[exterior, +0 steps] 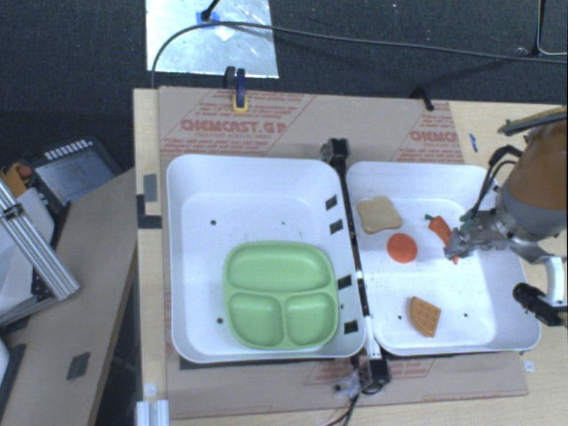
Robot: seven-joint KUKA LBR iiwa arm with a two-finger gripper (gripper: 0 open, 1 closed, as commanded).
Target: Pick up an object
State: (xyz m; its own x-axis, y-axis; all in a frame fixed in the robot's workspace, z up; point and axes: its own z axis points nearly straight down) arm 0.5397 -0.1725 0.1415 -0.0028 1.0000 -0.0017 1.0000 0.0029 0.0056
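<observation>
Green divided plate (280,293): left bin (191,193), toward 5 o'clock.
Yellow clamp (239,90): bench edge, 12 o'clock of left bin.
Metal sheet (209,23): beyond the clamp.

I see these colours:
bins (266,171): white
plate (280,293): light green
ball (402,248): orange-red
carrot (439,229): orange, green top
bread (379,214): tan
waffle (424,315): golden brown
arm (540,180): grey, orange band

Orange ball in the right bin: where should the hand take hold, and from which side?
Grip the orange ball across its widest middle, coming straight down from above. It is round and lies apart from the bread slice and carrot, so fingers probably fit on either side.
</observation>
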